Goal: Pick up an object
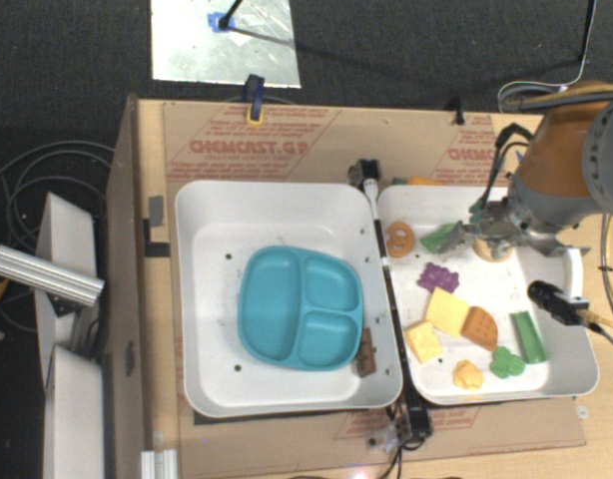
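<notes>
The right bin holds several toy food pieces. Among them are an orange ring, a purple grape bunch, a yellow wedge, a brown toast slice and a green bar. Near the front edge lie a yellow cube, a small yellow piece and a green leafy piece. My gripper hangs low over the far part of this bin. A green piece is just to its left and a round tan piece sits right under it.
The left bin holds a blue divided plate and a small brown piece against its right wall. The arm's grey body and orange band cover the right bin's far right corner. A black fitting juts over the bin's right side.
</notes>
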Available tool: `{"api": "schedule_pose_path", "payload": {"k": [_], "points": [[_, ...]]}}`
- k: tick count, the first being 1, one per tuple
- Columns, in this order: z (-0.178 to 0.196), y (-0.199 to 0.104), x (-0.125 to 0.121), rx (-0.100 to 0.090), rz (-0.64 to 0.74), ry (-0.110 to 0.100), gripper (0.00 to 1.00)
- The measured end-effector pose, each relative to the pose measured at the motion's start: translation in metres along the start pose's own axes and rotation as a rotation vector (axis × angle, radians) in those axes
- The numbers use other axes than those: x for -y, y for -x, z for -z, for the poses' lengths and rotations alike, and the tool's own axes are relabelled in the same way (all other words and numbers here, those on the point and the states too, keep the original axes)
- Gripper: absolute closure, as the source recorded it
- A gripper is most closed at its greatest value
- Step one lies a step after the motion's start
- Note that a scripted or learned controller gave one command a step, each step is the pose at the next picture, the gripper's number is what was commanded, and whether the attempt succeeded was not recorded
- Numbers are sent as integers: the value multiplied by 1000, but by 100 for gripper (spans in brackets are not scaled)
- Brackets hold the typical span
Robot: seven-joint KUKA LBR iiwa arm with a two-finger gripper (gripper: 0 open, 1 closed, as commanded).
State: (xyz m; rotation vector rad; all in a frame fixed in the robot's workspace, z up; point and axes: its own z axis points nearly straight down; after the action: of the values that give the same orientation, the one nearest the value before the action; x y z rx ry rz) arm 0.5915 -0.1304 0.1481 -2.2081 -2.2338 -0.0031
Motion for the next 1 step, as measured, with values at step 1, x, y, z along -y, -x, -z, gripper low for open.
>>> {"api": "schedule_pose_path", "payload": {"k": [1], "points": [[-67,-43,32,-1,-4,-6,0]]}}
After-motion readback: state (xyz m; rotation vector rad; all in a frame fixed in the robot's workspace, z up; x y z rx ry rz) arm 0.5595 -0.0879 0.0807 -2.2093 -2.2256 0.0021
